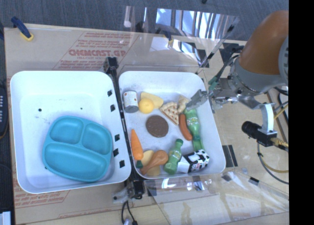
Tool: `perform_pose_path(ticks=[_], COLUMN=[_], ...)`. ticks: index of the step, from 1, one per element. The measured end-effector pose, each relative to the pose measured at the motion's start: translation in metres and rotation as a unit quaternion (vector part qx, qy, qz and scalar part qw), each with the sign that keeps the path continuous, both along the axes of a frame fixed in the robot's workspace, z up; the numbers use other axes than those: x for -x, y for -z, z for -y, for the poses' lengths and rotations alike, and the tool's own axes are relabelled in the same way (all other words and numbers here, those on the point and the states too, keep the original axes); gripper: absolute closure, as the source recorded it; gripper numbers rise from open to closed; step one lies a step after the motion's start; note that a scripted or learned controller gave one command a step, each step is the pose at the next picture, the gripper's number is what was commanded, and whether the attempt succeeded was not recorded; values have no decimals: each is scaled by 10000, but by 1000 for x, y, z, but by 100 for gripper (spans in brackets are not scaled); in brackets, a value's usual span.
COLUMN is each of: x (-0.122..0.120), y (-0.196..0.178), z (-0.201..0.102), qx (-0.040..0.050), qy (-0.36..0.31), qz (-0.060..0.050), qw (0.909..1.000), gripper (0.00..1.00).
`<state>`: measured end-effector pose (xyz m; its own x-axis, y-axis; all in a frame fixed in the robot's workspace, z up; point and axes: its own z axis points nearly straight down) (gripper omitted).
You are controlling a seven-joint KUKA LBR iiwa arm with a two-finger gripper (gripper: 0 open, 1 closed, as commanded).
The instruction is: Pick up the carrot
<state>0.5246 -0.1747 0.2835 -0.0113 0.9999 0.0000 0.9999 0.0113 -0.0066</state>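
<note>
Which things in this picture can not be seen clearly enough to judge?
- Camera view: whether the gripper is open or closed; it is small and blurred over the right bin.
- The carrot is partly covered at its lower end by the chicken leg.
- The can label is too small to read.

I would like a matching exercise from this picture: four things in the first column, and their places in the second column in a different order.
Things:
1. carrot
2. blue plate
3. brown cookie
4. small can

Places:
A. left bin
B. middle of the right bin
C. right bin, along its left wall, toward the front
D. right bin, back left corner

Pairs: 1-C, 2-A, 3-B, 4-D
</note>
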Motion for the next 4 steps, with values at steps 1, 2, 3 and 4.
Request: perform_pose_path(ticks=[1,2,3,4], x=[46,48,-40,-95], y=[58,81,127,195], z=[-66,-110,-74,-77], qx=[-6,-14,-9,-7], qy=[-257,-1856,-1885,-1449], qz=[-29,1,-2,-18], qw=[9997,9826,9821,9894], gripper=[0,0,0,0])
